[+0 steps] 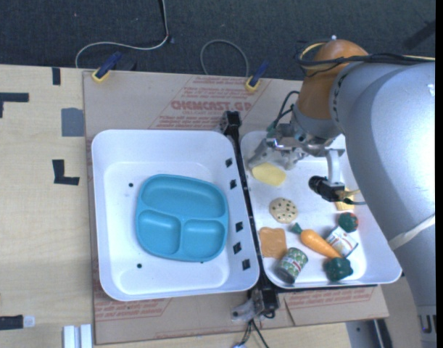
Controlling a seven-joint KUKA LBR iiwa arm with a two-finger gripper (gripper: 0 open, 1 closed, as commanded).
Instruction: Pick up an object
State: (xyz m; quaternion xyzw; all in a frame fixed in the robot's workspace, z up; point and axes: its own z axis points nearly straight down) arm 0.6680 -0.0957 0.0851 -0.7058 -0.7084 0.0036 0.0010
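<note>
Nearest the viewer, along the front edge of the right-hand white bin (384,270), stand a small green-labelled tin can (291,264) and a dark green toy vegetable (338,268). Just behind them lie an orange toy carrot (317,242), a small jar with a red lid (343,235) and a flat orange cracker-like square (272,241). A round speckled cookie (283,209) sits a little further back, apart from the rest.

In the left-hand white bin (112,194) rests a blue plastic divided tray (181,217), with three compartments.

Further back in the right bin lies a pale yellow rounded piece (268,174). The gripper (273,151) is directly above and just behind it, close to the divider between the bins. Whether the claw is spread or closed cannot be told from here, and nothing is seen held in it.

Behind the bins, on the brown board (163,104), are a yellow clamp (105,69) and a blue clamp (256,76).
</note>
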